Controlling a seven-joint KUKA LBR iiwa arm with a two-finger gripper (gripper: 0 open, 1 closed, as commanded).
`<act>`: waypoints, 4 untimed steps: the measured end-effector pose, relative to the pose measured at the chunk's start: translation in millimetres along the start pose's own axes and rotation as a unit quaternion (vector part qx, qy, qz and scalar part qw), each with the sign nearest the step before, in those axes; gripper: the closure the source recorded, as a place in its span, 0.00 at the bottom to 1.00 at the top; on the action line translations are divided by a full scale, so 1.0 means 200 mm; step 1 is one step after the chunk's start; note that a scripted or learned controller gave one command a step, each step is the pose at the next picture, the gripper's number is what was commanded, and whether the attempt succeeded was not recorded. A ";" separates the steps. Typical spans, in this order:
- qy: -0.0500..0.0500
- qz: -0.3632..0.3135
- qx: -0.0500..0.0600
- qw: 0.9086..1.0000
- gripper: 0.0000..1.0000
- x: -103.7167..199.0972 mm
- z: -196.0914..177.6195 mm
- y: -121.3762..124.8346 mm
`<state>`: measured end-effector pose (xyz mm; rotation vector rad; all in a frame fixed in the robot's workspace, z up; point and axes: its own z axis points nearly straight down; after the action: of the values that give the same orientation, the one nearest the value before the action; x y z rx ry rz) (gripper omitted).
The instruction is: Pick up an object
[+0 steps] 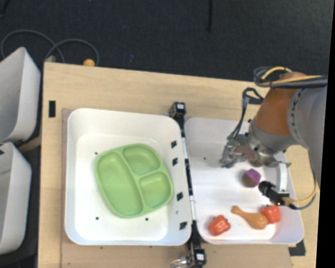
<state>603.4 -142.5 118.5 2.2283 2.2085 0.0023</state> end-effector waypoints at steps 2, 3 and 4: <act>0.000 -0.004 -0.001 1.000 1.00 -0.05 -0.55 0.02; 0.001 -0.007 0.001 1.000 1.00 0.21 -0.51 0.03; 0.002 -0.008 0.001 1.000 1.00 0.50 -0.57 0.02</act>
<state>608.5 -42.3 233.1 2.2124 2.2285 0.0045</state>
